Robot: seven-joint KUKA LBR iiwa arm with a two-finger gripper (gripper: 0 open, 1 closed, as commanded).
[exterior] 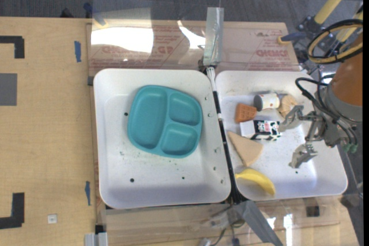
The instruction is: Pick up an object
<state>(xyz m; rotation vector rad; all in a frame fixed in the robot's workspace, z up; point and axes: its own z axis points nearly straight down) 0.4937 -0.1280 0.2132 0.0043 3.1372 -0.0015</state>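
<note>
Two white bins sit side by side on the tabletop (46, 141) in my feed. Nearest the camera in the right bin (331, 181) I see a yellow banana (258, 181), lying against the front-left corner. Just behind it lies a tan wedge (247, 147), pointing toward the divider between the bins. Touching the wedge's far edge is a small black-and-white carton (262, 128). Behind that I read an orange block (245, 113), then a white cylinder (266, 101) on its side, with a pale beige piece (287, 104) just beside it to the right.

The gripper (298, 138) hangs over the right half of this bin, reaching in from the right. Its fingers are spread wide, one tip near the carton and one near the bin floor, with nothing between them.

The left bin (112, 181) holds a teal compartment plate (164, 121), lying flat near its centre, with three compartments.
</note>
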